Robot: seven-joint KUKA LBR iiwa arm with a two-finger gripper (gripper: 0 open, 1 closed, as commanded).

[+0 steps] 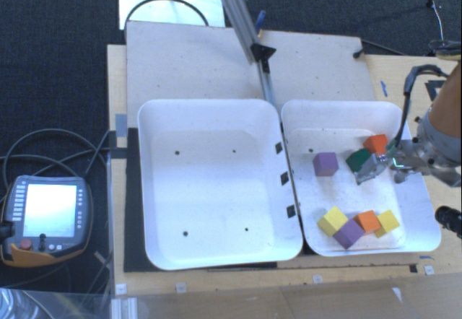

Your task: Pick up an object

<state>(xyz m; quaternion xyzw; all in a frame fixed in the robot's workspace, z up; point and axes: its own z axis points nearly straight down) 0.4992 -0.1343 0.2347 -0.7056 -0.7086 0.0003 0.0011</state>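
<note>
My gripper (385, 170) hangs low over the right bin (419, 238), reaching in from the right, and its fingers stand open with nothing between them. A green block (357, 159) lies just left of the left finger (368, 169), touching or nearly touching it. An orange block (375, 143) sits right behind the green one. A purple block (325, 163) lies further left. Near the bin's front there is a cluster: a yellow block (333, 221), a purple block (349, 233), an orange block (368, 221) and a smaller yellow block (388, 222).
The left bin (155, 188) stands beside the right one, with a ridge between them. A slanted metal pole (234, 0) crosses the back of the bench. A teach pendant (45, 220) lies off the bench at the left.
</note>
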